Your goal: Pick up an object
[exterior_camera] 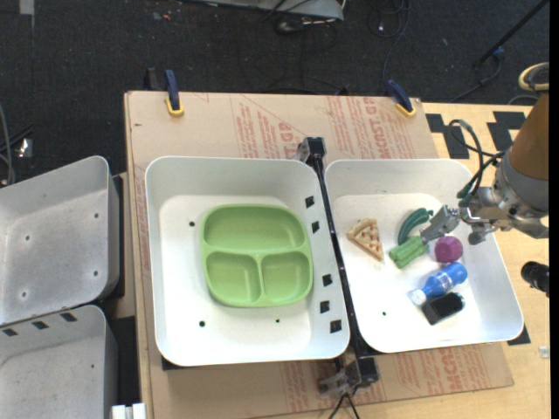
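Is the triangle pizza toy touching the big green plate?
Apart. The camera view shows the tan triangular pizza-slice toy in the right white bin, while the light green divided plastic plate lies in the left white bin, with the bin walls between them.

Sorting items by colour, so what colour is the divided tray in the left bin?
Light green; the tray shows best in the camera view.

A brown worktop with red printed lettering is seen, held at its far edge by two clamps. Two white bins are set directly on it side by side: the left bin and the right bin, touching along a black divider strip.
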Action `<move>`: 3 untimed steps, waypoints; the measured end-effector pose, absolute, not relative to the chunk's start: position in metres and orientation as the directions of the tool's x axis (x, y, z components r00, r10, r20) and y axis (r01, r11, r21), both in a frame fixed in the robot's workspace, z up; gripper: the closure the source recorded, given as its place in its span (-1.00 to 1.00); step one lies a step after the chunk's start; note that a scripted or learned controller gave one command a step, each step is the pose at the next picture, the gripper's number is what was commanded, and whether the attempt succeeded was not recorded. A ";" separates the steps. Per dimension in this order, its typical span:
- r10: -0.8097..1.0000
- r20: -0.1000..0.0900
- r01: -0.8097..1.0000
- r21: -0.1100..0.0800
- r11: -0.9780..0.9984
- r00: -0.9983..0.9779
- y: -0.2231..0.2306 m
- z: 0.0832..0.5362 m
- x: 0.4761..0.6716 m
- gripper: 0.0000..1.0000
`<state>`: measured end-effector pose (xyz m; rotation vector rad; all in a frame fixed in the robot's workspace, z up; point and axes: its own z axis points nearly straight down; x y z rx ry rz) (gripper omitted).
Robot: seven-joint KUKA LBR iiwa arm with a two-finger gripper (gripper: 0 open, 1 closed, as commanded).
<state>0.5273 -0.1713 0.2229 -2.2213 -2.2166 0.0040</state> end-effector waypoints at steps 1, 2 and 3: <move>1.000 0.000 1.000 -0.002 -0.001 0.001 -0.175 0.180 0.526 -1.00; 1.000 0.002 1.000 -0.005 -0.002 0.002 -0.176 0.116 0.523 -1.00; 1.000 0.000 1.000 0.000 -0.002 0.002 -0.176 0.130 0.524 1.00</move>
